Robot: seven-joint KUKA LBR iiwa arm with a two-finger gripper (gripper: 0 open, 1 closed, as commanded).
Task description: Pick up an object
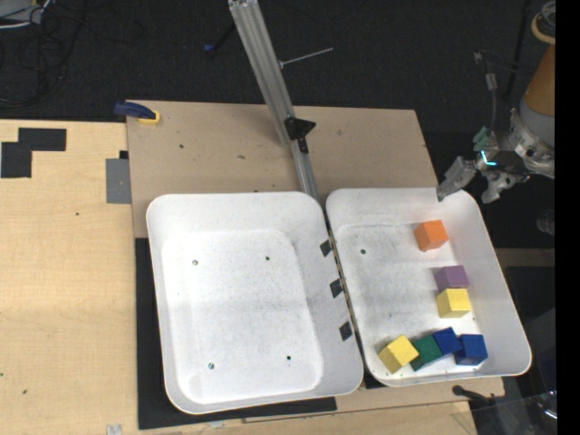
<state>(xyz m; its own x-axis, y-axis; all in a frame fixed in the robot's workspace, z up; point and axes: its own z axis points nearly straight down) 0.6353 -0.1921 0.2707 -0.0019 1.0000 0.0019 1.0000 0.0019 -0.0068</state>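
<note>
The right bin (399,216) holds several small blocks. An orange block (431,235) lies near its far right side, with a purple block (450,276) and a yellow block (453,302) below it. Along the near edge sit another yellow block (397,353), a green block (424,351) and two blue blocks (459,345). My gripper (473,181) hovers just past the bin's far right corner, above and to the right of the orange block. Its fingers are spread with nothing between them.
The left bin (172,216) stands beside the right one, joined by black clips (334,287). A slanted aluminium rail (270,80) rises behind the bins. A blue and yellow clamp (138,111) sits at the board's far left corner.
</note>
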